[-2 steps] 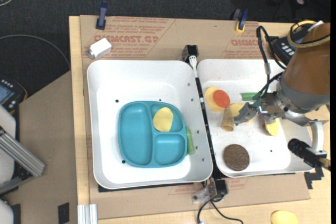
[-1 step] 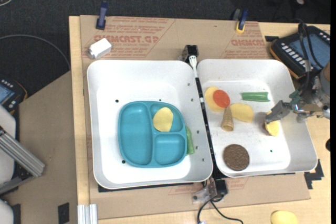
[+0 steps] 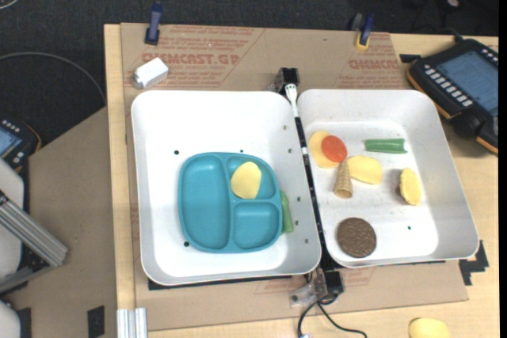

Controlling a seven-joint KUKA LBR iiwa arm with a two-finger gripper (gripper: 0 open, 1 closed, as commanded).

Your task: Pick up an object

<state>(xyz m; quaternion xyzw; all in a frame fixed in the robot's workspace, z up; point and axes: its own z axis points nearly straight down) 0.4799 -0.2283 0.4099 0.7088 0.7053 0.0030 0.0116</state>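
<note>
White bins side by side on the desk, w/ plenty to choose from. Tool state: can't tell, so I plan for an approach w/ it spread wide.

My arm comes in from the right, so the right bin [image 3: 444, 131] is the near one. It holds a brown disc [image 3: 356, 237], a cone [image 3: 343, 180], a yellow lump [image 3: 365, 169] touching the cone, a yellow oval [image 3: 409, 187], a green pod [image 3: 385, 145] and a red-topped piece [image 3: 329, 148].

Best pick, I judge, is the yellow oval: it sits apart from its neighbours w/ room on both sides. Drop straight down, close across its narrow width, lift slowly.

Avoid the flat disc, which prob. slips. The teal plate [image 3: 207, 206] in the far bin [image 3: 158, 170] carries a yellow piece [image 3: 246, 180], a longer reach.
</note>
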